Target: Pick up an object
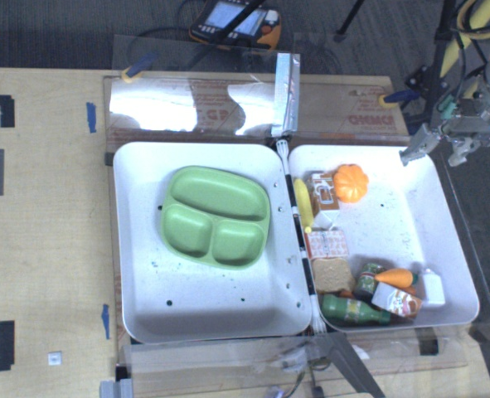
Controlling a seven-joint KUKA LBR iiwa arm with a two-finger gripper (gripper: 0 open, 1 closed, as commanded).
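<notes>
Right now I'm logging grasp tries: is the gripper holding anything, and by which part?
Nothing is held. The gripper hangs at the right bin's far right corner, apart from the items.

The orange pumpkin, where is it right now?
The orange pumpkin lies in the right bin, near its back left corner, just right of a small brown packet.

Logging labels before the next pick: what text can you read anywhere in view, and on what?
Brown cardboard sheet behind the bins: red print, too blurred to read.
Small printed food boxes in the right white bin: labels too small.
Green bottle: label unreadable.
Handheld controller screen: blurred.
Nothing reads clearly.
</notes>
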